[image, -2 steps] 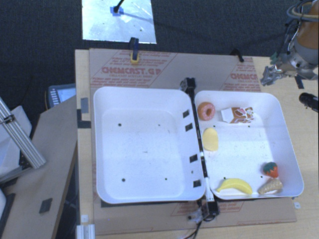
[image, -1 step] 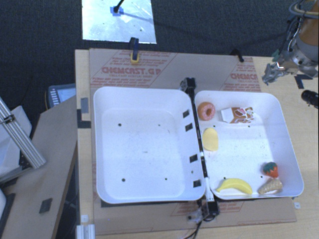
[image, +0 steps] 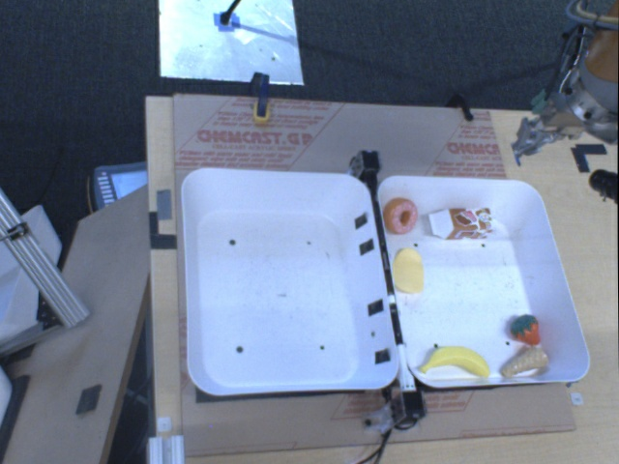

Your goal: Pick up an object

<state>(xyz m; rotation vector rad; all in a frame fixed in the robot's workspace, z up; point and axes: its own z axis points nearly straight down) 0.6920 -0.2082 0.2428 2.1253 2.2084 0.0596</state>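
Bins on a cardboard-covered bench over dark carpet.
Gripper [image: 534, 141] hangs beyond the right bin [image: 559, 259], its grasp impossible to judge; inside lie doughnut [image: 399, 216], banana [image: 456, 361], strawberry [image: 525, 330] and lemon [image: 408, 271].

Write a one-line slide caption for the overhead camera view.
Claw hovers beyond the right bin holding a donut, snack packet, lemon, banana, strawberry and cone.
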